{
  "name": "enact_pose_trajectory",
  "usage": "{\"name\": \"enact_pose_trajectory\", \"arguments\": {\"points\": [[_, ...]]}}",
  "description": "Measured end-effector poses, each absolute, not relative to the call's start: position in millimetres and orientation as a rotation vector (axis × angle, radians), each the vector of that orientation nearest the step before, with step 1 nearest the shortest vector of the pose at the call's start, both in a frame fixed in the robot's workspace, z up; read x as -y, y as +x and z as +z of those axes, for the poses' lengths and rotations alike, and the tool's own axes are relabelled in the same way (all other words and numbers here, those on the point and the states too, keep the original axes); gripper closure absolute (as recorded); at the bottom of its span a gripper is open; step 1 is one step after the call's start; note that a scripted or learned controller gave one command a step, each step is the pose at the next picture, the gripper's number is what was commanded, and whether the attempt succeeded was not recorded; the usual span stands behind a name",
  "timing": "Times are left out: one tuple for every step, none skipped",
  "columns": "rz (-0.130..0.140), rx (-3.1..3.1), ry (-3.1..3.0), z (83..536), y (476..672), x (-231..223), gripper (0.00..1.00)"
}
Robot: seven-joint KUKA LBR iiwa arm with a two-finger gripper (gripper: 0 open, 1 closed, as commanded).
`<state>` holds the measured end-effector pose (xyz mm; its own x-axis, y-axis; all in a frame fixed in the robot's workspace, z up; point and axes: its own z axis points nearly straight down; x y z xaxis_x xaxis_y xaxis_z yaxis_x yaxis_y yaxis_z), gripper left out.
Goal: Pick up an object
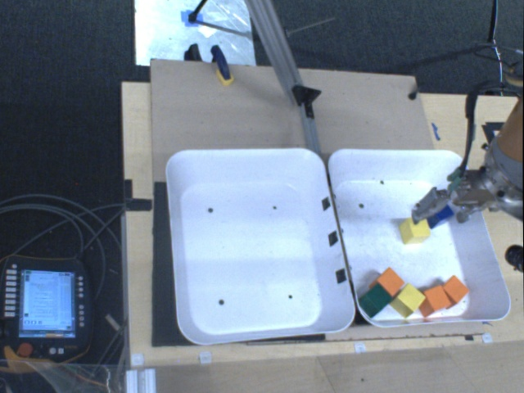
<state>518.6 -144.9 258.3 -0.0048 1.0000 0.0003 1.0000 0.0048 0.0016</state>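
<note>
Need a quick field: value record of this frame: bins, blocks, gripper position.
left bin: white, shallow, no blocks seen in it
right bin: white, holds all the blocks
gripper: over the right bin, reaching in from the right
lone yellow block: just below the gripper tip, apart from the rest
blue block: partly hidden at the gripper; held or not, cannot tell
cluster at near edge: green block, orange block, yellow block, two more orange blocks
pick status: no block clearly lifted

one camera | fixed overhead, slanted down | takes in both bins (254,164), bench (360,97) and floor | arm (512,150) enters right
</note>
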Motion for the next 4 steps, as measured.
{"name": "enact_pose_trajectory", "arguments": {"points": [[0.003, -2.224, 2.217, 258, 518.7, 145, 0.0], [-0.003, -2.226, 2.221, 197, 523.5, 145, 0.0], [-0.004, -2.226, 2.222, 135, 524.8, 149, 0.0], [-0.001, -2.225, 2.221, 104, 524.7, 149, 0.0]]}}
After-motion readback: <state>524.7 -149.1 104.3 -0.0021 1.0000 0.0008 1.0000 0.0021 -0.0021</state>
